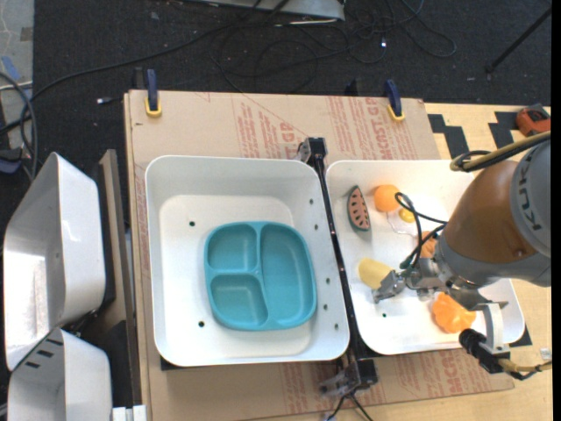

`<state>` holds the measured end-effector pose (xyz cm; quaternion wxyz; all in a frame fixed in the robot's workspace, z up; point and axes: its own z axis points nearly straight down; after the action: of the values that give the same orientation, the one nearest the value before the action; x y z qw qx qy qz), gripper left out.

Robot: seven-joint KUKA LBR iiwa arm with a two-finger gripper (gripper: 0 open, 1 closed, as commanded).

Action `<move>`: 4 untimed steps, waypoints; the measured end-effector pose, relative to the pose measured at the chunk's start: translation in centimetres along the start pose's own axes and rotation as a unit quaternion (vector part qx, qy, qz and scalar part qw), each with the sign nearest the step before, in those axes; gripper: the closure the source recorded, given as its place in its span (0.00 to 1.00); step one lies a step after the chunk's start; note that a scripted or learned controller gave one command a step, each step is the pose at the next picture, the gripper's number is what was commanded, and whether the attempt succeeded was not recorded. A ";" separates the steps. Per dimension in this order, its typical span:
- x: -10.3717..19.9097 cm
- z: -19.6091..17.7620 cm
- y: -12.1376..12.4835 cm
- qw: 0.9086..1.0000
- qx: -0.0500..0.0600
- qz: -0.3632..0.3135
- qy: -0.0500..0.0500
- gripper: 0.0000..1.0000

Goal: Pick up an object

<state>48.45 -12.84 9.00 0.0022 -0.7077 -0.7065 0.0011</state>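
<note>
One watermelon slice (358,209) lies lengthwise, roughly top-to-bottom

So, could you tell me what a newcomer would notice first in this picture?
Probably the turquoise tray with three compartments, lying alone in the left bin. Next, the grey and orange arm coming in from the right over the right bin, its gripper low beside a yellow piece. Around it lie a watermelon slice and orange pieces.
</note>
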 end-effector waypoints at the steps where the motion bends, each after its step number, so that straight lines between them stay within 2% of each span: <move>1: 0.0 -1.2 0.1 1.000 -0.002 0.001 0.000 1.00; 2: -0.2 -5.4 0.1 1.000 -0.004 -0.002 -0.001 1.00; 3: -0.5 -11.7 -0.1 1.000 -0.006 -0.002 -0.002 1.00; 4: 0.3 -17.2 0.8 1.000 -0.006 -0.003 -0.002 1.00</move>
<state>49.29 -12.58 26.25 -0.0031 -0.7055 -0.7087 -0.0017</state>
